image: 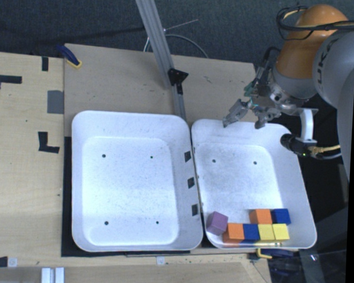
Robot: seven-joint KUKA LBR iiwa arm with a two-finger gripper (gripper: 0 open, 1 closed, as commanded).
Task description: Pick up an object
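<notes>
Blocks, 7 in all, packed in the near corner of the right bin (293,173), against its front wall, toward the side the arm comes from. Itemised for you:
- purple block (218,222): sits alone at the left end of the group, turned a little off square, just beside the orange block (235,231).
- Front row, running away from the purple one: orange, then blue block (251,232), then 2 yellow blocks (273,232), faces touching.
- Back row: 2nd orange block (260,216) and 2nd blue block (281,216), touching each other and the row in front.
- All look like small matt cubes, hard-edged, approx. equal in size. Tight packing leaves little room for fingers between them, by my reading.

Step in hand: approach, pre-grasp. Nothing picked yet.

gripper (244,119): hangs over the far rim of the right bin, well apart from the blocks. Fingers are spread, nothing between them.

Next move, as you should judge it: carry the gripper across the bin toward the near corner, then descend w/ fingers open. Purple block looks the easiest target, since 3 of its sides seem free. Watch the front wall; it's close behind the group.

left bin (81,162): beside the right one, rims touching.

arm (324,51): grey w/ orange band, reaches in from the right.
</notes>
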